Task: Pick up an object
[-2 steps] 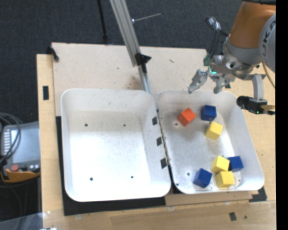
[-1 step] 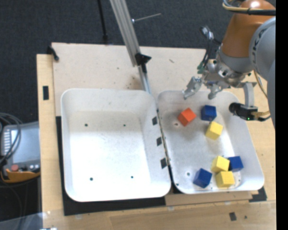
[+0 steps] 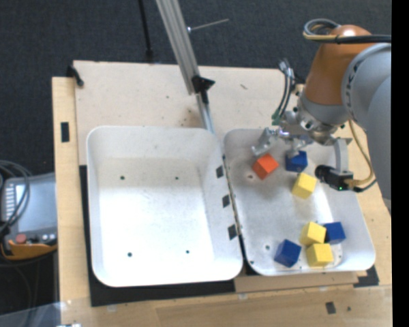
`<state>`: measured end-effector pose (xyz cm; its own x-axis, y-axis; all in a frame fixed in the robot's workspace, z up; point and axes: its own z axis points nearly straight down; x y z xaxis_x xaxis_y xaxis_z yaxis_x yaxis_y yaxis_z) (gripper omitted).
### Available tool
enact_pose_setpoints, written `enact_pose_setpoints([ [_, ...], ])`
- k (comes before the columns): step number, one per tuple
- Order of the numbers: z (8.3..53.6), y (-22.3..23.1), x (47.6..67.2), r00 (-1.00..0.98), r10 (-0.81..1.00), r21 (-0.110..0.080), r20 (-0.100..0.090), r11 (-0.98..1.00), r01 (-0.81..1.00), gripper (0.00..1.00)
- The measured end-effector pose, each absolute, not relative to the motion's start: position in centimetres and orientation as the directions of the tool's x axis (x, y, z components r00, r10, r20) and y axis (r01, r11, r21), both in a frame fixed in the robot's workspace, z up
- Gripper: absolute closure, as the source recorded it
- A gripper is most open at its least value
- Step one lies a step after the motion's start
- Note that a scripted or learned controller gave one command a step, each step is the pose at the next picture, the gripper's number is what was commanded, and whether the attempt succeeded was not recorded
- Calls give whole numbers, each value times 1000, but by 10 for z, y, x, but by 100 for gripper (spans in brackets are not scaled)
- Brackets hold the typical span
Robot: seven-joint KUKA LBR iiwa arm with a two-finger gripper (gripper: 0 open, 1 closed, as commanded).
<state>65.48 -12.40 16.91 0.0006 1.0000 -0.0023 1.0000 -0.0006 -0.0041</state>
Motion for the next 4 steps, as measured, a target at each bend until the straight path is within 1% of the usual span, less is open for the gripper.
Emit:
enact_pose_setpoints([
  [1,127,-129,652,2,1000,-3,-3,-2,1000,0],
  [2,141,-129,654,6,1000,4,-1,-6,1000,100],
  [3,189,-125,648,3,1000,4,0,-3,1000,100],
  [4,249,-120,657,-3,1000,8,-1,3,1000,100],
])
